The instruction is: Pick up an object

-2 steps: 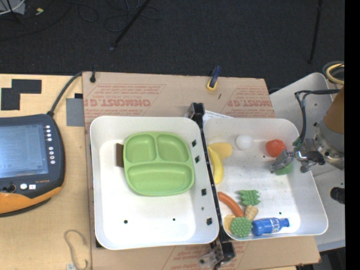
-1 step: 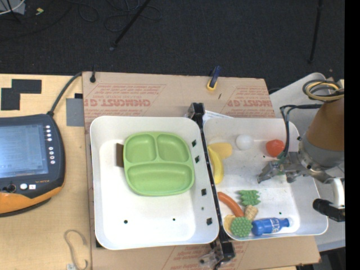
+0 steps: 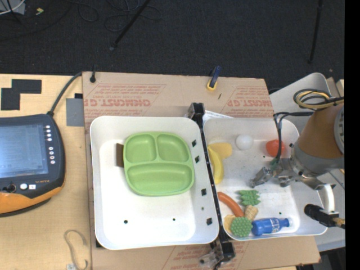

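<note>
Judging the risks from left to right: the left bin holds a green divided plate, which is broad, flat and lies well apart from the arm. A two-finger pinch would probably slip off its rim, so it looks like the poor choice. A small brown thing sits at the plate's left edge, too hidden to name.

The pickable objects lie crowded in the right bin. The banana rests against the divider between the bins, so a finger coming down there could strike the wall. The orange carrot-like piece, the green leafy toy, a pale yellow cob-like piece, the green bumpy round toy and the blue bottle lie touching or just beside each other. A closing grip there may catch two at once or push one aside. The white ball and the red-orange ball stand free but would likely roll from a glancing touch.

The gripper hangs low over a bare patch of the bin floor between the two balls and the leafy toy, its fingers apart with nothing between them. Closing there would catch nothing.

Counted, left to right:
- One teach pendant on the worktop.
- Two white bins.
- One plate.
- One brown thing.
- One clamp on the cardboard behind.
- One banana, with a yellow lump above it that may be a separate piece.
- One carrot-like piece.
- Two green toys.
- One cob-like piece.
- Two balls.
- One bottle.
</note>
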{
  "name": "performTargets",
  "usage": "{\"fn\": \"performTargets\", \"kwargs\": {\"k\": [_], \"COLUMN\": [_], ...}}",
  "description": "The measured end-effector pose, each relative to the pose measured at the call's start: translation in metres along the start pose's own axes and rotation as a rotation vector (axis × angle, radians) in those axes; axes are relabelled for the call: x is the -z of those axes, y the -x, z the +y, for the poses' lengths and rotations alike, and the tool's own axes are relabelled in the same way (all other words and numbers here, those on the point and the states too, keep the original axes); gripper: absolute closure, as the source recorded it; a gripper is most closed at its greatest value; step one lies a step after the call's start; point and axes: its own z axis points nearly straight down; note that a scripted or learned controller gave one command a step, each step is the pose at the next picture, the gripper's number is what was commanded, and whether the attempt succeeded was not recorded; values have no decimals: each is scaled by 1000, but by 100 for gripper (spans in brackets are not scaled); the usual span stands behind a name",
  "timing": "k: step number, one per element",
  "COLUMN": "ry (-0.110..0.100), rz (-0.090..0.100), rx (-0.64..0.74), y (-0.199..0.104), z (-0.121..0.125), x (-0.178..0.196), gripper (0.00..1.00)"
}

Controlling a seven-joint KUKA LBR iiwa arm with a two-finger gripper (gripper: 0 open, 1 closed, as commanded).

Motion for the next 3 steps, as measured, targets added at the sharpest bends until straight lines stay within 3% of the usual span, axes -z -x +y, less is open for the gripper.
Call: {"fn": "performTargets", "kwargs": {"k": [1, 3], "ry": [1, 7], "rz": [0, -2], "rx": [-3, 0], "y": [1, -6], "z": [0, 8], "x": [12, 118], "gripper": [100, 100]}}
